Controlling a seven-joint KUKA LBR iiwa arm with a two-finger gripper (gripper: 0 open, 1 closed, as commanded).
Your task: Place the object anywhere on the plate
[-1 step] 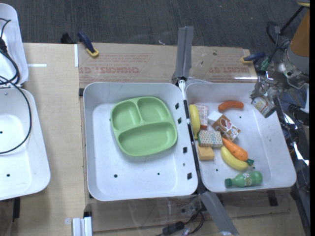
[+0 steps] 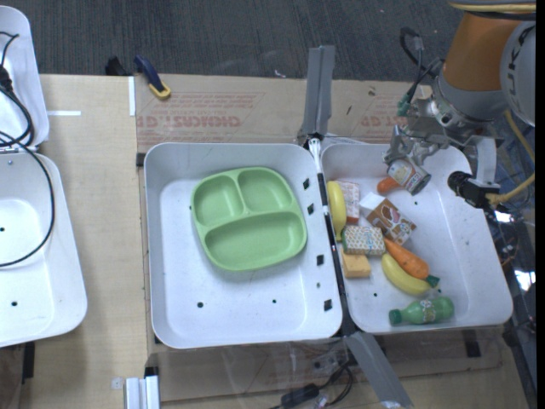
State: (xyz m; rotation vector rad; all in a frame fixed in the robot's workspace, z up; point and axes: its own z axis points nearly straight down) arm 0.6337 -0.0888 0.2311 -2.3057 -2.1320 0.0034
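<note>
A green divided plate (image 2: 255, 244) lies in the left bin (image 2: 170, 296), with nothing on it. My gripper (image 2: 412, 162) hangs over the back of the right bin (image 2: 477, 296). A small tin can with a white and orange label (image 2: 412, 177) is tilted between its fingers, lifted off the bin floor. The can is well to the right of the plate, across the divider between the two bins.
Several toy foods lie in the right bin: a banana (image 2: 335, 208), a white packet (image 2: 349, 192), a brown box (image 2: 392, 221), a cracker box (image 2: 364, 239), a carrot (image 2: 407, 259), a second banana (image 2: 404, 279), a green bottle (image 2: 423, 312). A small orange piece (image 2: 387, 186) sits by the can.
</note>
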